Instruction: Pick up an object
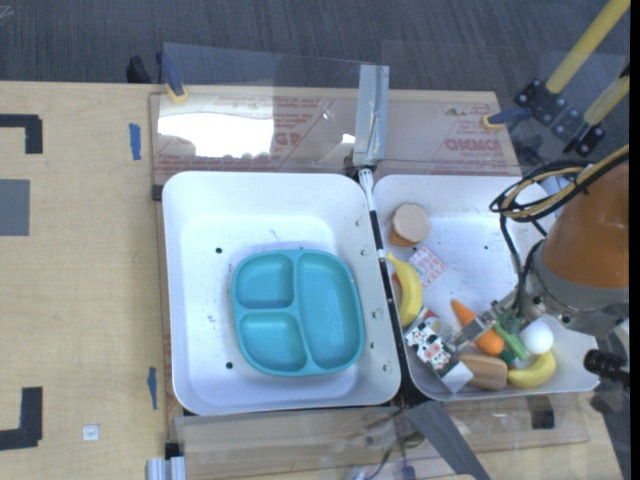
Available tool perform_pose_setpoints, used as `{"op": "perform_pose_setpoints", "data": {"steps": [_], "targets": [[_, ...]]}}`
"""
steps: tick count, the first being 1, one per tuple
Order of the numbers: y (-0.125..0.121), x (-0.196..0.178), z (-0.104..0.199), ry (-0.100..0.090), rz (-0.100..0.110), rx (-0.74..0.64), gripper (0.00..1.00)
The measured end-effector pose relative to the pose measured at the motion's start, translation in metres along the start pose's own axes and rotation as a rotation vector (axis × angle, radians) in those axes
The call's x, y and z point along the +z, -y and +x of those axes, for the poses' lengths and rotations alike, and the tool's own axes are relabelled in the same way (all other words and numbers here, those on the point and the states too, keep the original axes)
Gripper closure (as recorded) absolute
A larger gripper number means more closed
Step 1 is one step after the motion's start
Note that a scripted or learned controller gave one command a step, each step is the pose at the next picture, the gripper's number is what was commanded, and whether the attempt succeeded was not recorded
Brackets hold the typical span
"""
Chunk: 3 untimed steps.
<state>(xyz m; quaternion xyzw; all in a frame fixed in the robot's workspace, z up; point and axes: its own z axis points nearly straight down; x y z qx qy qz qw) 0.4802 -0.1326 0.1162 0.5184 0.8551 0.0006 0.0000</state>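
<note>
My gripper point(489, 325) hangs low over the right bin point(455, 230), in its near right part, below the grey wrist and orange band point(598, 236). It sits right over a tight cluster of toy food: an orange carrot point(462, 314), a small orange piece point(490, 344), a green piece point(513, 346) and a white egg point(539, 338). A tan bread piece point(485, 371) and a yellow banana point(535, 371) lie just in front of them. The wrist hides part of the cluster, and I cannot make out anything held.
The left bin point(200, 218) holds a teal divided plate point(297, 311). In the right bin there are also a bun point(409, 225), a pink card point(428, 264), a second banana point(406, 289) and a cow-patterned box point(426, 343). Cables point(520, 203) loop by the arm.
</note>
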Motion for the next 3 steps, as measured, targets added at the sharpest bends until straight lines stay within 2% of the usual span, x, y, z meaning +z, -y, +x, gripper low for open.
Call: {"op": "perform_pose_setpoints", "data": {"steps": [1,2,3], "targets": [[0.005,0.025,-0.016,-0.003,-0.007,0.236,0.0],[0.004,0.012,-0.022,0.017,-0.019,0.242,1.0],[-0.024,-0.111,0.041,0.003,-0.007,0.268,1.0]]}}
